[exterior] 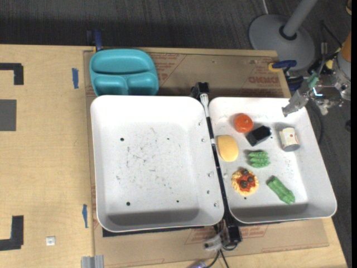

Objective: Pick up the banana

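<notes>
Tabletop point(44, 166): tan, w/ black tape marks at far left and blue tape bits near the bins.

Left bin point(150, 161): white, shallow, grey scuffs and a few dark dots on its floor. It's touching the right bin point(315, 172) along a black-clipped seam down the middle.

Teal tray point(124, 71): 3 compartments, sits just behind the left bin's back edge, on brown cardboard.

Grey round base w/ slanted pole point(276, 32): on the dark floor behind the right bin, top right.

Arm comes in from the right edge. Hand point(291, 108) hangs over the right bin's back-right corner, tip pointing down-left. It's well apart from all the items and nothing's in it. Spread or pressed together: can't tell, too small and blurred.

Inside the right bin, all loose on the floor:
- Banana point(227, 148): prob. the stubby yellow oval piece, near the bin's left wall, about mid-depth, just in front-left of the tomato. Shape's hard to confirm at this res.
- Pizza-like toy point(245, 182): yellow disc w/ red and dark toppings, in front of the banana.
- Long green veg point(280, 190): front right, lying at a slant.
- Short green veg point(258, 159): between the banana and the long one.
- White can point(289, 139): on its side, right of centre.
- Tomato point(242, 122): red, towards the back.
- Black block point(258, 134): touching or just beside the tomato's front-right.
</notes>
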Controlling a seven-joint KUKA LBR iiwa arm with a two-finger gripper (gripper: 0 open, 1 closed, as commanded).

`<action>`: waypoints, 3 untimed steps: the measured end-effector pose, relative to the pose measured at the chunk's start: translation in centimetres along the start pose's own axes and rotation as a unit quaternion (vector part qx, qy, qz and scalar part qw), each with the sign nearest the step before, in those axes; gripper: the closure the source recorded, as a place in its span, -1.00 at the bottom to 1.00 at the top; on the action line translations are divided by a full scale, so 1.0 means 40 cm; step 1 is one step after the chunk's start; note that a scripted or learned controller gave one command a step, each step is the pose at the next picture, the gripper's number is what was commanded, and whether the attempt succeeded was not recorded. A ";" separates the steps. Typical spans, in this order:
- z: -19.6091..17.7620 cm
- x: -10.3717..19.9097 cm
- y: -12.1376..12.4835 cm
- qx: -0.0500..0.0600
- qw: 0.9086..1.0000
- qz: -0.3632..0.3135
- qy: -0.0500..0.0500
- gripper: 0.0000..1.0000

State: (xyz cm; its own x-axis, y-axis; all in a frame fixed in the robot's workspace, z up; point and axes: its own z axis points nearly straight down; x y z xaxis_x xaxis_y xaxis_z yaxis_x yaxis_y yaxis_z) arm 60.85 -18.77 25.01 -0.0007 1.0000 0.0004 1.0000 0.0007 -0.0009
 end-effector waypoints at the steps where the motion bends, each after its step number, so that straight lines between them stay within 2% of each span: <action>1: 0.164 0.185 -0.039 0.000 0.986 -0.165 0.000 -1.00; 2: 0.408 0.218 -0.076 -0.003 0.972 -0.236 -0.001 -1.00; 3: 0.411 0.160 -0.239 -0.001 0.854 -0.520 -0.001 -1.00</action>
State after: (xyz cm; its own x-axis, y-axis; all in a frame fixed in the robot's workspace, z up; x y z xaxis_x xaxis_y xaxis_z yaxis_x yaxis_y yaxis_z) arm 51.25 -12.36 8.59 -0.8883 0.4593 -0.0017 0.4593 0.8883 0.0007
